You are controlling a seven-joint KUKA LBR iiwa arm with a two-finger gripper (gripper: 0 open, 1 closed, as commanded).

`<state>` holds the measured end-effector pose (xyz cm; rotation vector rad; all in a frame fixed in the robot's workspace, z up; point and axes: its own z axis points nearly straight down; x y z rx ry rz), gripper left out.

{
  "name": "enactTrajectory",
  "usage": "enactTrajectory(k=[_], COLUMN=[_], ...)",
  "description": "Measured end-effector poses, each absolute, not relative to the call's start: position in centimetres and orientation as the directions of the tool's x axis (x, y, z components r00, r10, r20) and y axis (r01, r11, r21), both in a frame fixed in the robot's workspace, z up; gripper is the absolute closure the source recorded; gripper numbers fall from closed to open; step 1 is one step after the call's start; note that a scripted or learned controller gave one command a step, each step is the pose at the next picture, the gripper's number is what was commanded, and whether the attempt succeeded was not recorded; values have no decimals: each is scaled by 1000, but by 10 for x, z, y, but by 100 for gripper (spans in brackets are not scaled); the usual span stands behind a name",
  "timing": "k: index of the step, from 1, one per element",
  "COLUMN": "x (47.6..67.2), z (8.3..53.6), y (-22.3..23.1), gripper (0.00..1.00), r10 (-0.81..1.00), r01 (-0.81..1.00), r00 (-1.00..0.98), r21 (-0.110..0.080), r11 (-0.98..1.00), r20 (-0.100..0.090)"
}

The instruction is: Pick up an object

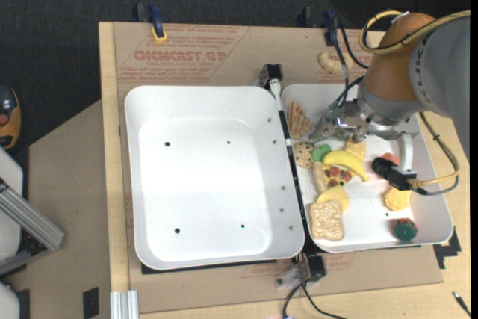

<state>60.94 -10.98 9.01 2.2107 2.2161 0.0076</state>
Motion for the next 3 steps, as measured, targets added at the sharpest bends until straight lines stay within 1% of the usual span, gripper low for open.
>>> enactTrajectory(k=[1,2,3], x=[644,638,637], z=[273,435,435], y=[-55,-30,-32], gripper=[0,0,100], r10=[1000,1000,1000], r01=[1000,1000,1000], r00=[-7,-5,-2], r21=[20,21,5], r11=[7,5,2], r20=[-1,-1,-2])
